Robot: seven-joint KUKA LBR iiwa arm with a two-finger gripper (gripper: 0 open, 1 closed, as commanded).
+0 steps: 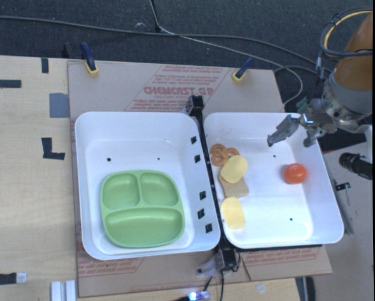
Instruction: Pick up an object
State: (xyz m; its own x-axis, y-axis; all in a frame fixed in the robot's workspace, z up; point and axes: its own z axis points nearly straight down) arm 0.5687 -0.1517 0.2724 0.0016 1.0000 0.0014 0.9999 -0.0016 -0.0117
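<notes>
Right bin [313, 231]: floor bare around tomato [295, 174]; pretzel [220, 153], two yellow pieces [233, 168] crowd divider side. Green tray [142, 208] fills left bin [87, 137].

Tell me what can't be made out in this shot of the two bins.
- Tool, camera view: the two fingers appear spread, with nothing between them; its mount is cut off by the right edge.
- Pretzel: partly covered by the yellow piece, so its full shape is hidden.
- Tan item under that yellow piece: mostly covered, identity unclear.
- Red-orange round object: too small to name.
- Cardboard lettering: blurred.
</notes>
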